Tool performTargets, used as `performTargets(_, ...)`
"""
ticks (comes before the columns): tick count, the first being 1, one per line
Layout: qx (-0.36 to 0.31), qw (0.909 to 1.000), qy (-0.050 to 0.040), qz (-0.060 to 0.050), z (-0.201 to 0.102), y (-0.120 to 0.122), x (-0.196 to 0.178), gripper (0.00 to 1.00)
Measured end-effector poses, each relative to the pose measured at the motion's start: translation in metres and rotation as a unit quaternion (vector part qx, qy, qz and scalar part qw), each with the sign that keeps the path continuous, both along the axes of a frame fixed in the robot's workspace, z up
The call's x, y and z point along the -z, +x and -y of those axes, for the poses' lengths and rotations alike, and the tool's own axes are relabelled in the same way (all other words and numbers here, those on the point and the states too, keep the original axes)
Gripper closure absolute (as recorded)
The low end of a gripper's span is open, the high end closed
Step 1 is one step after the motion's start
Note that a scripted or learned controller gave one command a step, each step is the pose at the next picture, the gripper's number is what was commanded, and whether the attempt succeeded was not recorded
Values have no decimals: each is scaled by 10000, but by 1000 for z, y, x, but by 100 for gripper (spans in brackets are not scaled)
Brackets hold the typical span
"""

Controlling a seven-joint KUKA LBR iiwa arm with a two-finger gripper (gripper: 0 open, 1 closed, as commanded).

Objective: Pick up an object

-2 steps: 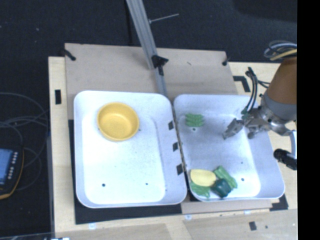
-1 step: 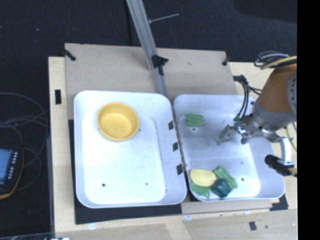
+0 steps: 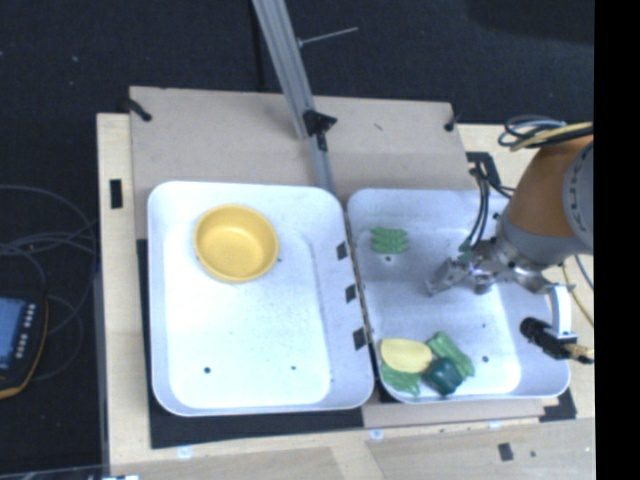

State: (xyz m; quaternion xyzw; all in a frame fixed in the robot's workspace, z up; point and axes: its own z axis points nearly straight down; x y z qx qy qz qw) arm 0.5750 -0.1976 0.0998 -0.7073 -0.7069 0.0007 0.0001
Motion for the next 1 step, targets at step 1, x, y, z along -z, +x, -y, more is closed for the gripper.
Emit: performTargets(1,2,10000,3,19,0,1,-12,100)
